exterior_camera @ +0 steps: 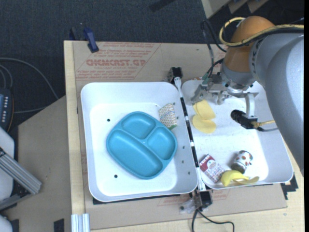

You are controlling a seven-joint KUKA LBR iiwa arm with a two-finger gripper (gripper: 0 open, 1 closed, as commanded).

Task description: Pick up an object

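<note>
- Nearest the camera, along the right bin's (270, 175) front rim, 3 small things are lying together: a red-and-white printed packet (210, 166), a yellow banana-shaped toy (235, 179) and a small round silver-and-red piece (242, 159).
- Farther back in that same shallow white bin, 2 pale yellow chip-like discs (204, 117) are lying just beside the divider, one touching the other.
- Hanging over the back of the right bin, the grey metal two-finger gripper (211, 94) is sitting just above the upper disc; whether its jaws are apart or together I cannot tell, since the wrist hardware is covering them.
- Nothing is showing between the fingers, so by my judgement the pick is not yet done; closing on a thing and lifting it are both left.
- Filling most of the left bin (91, 103), a blue 3-compartment plastic plate (140, 144) is lying flat, with a small patterned crumpled wrapper (167, 114) touching its far right edge.
- Standing closest in the way are the bin's back wall and the divider rim between the 2 bins, both near the discs.
</note>
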